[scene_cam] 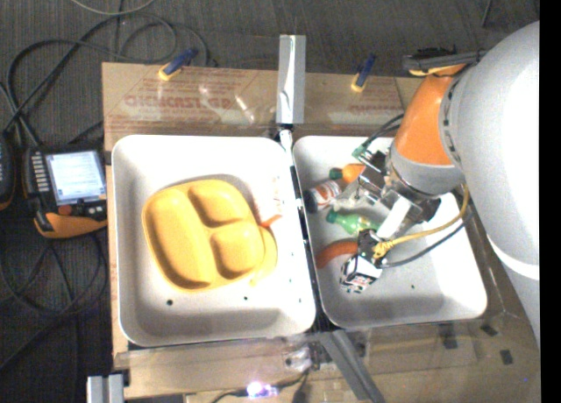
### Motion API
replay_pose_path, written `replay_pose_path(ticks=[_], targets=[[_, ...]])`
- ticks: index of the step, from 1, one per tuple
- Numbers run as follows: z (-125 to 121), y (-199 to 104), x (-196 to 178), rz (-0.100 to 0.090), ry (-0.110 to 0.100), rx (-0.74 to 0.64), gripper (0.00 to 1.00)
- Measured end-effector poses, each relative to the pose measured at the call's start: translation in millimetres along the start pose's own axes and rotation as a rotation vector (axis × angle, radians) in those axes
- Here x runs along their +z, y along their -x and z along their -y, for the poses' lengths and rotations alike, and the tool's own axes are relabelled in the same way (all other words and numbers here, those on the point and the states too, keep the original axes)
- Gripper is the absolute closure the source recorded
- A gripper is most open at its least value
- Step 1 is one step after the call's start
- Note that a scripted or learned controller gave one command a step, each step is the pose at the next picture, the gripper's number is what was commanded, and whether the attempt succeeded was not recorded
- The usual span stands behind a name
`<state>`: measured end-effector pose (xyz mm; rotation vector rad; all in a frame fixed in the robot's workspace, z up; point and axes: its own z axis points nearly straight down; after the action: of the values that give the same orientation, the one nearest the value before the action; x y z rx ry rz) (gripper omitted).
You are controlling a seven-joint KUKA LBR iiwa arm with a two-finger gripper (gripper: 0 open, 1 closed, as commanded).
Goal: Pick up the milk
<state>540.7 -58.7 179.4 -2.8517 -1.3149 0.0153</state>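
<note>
**Over the right bin: closing in on the milk**

Over the right bin (456,305), my pincer (379,208) hangs low among the clutter. From this slanted view I cannot tell whether it is released or clenched, and nothing shows as gripped. Near it, toward the bin's front edge, lies what I take for the milk (358,275), a small boxy white carton with dark print, resting on the bin floor.

I judge this to be the approach step, with the grasp not yet made. The next move calls for bringing the pincer over the carton, squaring it to the flat sides and coming down without nudging the neighbours.

Those neighbours are close. A smooth, rounded orange-red piece (331,255) sits just beside the carton, though I cannot tell whether they touch. A glossy green bottle (349,220) lies beyond it, then a white bottle with a red label (326,191) and a small orange item (351,172) near the far wall.

Across the divide, the left bin (131,305) holds a yellow plastic plate (209,235) moulded into three rounded compartments.
</note>
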Motion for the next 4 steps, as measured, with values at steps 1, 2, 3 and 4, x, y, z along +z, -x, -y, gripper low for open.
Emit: replay_pose_path(ticks=[1,2,3,4], targets=[[-46.9,-55.8,-0.1,0.002,0.001,0.036,0.0],[12.0,-88.8,0.4,0.003,-0.001,0.243,0.0],[99.2,-27.6,0.9,0.001,-0.003,0.195,0.0],[100.5,-52.3,1.1,0.002,-0.003,0.273,0.0]])
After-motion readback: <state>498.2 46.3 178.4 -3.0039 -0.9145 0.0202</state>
